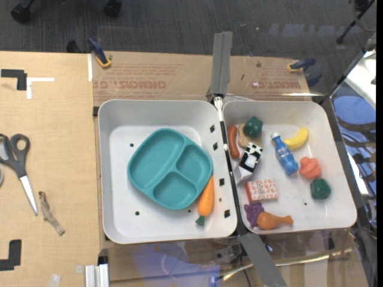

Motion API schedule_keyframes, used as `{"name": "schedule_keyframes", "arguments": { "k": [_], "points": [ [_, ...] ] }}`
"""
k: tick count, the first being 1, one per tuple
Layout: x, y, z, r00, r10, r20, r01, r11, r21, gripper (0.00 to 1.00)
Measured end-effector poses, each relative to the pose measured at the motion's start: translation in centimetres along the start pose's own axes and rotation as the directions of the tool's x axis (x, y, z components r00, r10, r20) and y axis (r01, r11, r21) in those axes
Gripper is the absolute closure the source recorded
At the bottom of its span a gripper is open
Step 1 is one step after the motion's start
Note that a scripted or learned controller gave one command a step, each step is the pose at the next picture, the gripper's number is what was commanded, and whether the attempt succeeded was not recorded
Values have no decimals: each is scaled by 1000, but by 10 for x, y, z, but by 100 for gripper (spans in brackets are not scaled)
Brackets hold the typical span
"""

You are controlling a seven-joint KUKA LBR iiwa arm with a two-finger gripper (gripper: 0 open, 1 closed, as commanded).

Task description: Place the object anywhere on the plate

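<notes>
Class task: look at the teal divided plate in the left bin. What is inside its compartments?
The teal plate holds nothing in its three compartments. A toy carrot lies beside its right edge on the bin floor. What lies underneath the plate is covered.

A single fixed camera is looking down on the desk [48,160] from above at a slant, standing far enough off to be taking in both white bins whole. The left bin [114,178] is sitting near the middle of the frame and the right bin [335,178] is lying toward the right edge. The far side of the desk is running across the upper part, with dark carpeted floor [179,11] showing beyond it along the top.
</notes>
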State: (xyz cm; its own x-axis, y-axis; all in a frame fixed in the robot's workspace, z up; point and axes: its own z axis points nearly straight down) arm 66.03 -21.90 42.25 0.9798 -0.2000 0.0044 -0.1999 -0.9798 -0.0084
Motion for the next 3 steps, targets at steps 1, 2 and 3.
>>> {"name": "schedule_keyframes", "arguments": {
  "k": [1,2,3],
  "points": [
    [-87,21,106,1000,5,7,-5,1000,-2,0],
    [-117,27,-63,1000,12,0,-12,1000,4,0],
    [-150,33,87,1000,1,7,-1,1000,-1,0]
  ]
}}
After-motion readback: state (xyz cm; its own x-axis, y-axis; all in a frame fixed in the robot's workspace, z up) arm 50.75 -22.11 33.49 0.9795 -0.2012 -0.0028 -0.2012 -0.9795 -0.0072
